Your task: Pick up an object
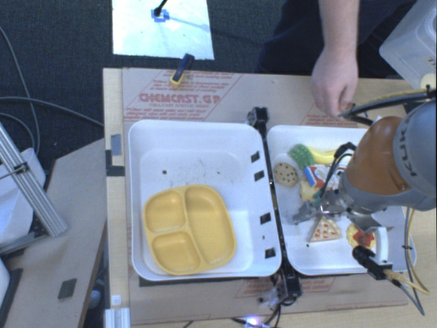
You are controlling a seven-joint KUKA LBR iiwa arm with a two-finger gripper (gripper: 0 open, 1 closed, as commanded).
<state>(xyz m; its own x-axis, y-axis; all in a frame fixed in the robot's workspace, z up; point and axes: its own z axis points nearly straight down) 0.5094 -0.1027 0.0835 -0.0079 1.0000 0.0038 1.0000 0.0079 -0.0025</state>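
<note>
- Yellow divided tray, three compartments, lies in the near part of the left white bin; glossy plastic, rounded corners.
- Black clips line the divider between the two bins.
- Right white bin holds a heap of small toy foods: round tan cookie with dark chips at its left side, green bumpy piece just beyond it, yellow banana-like piece to the right of the green one.
- Pizza slice, triangular, orange-red with pale edge, lies flat near the bin's middle, near side.
- Gripper low over the right bin, just left of and beside the pizza slice; grey fingers look spread apart, nothing visibly between them.
- Grey arm with orange band covers the bin's right part.
- Person's hand hangs above the far edge of the right bin.
</note>
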